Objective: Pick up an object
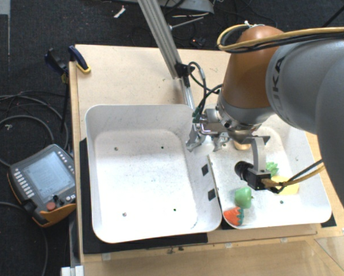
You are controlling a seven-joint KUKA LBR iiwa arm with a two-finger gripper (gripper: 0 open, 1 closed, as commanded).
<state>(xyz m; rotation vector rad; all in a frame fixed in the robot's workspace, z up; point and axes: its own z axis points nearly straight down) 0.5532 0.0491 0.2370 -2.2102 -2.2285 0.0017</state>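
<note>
At the near edge of the right white bin (309, 214), close to its near-left corner, a small orange-red rounded object (233, 215) is seen. A green rounded lump (243, 196) is set against its far side. Further back and toward the bin's right edge, a flat yellow piece (290, 187) is found, partly crossed by the robot's cable. Just beyond it lies a small bright-green knobbly object (271, 168). A pale tan rounded object (240, 145) is placed in the far half of the bin, largely hidden under the wrist. The two-finger gripper (208, 142) is held low over the far-left part of the right bin, at the ridge shared with the left white bin (103, 125). Its silvery fingers (193, 141) are seen spread apart, and nothing is gripped between them. The tan object lies just beside the gripper. Behind it, the grey arm with the orange band (252, 68) is seen reaching over the bin's far edge.
</note>
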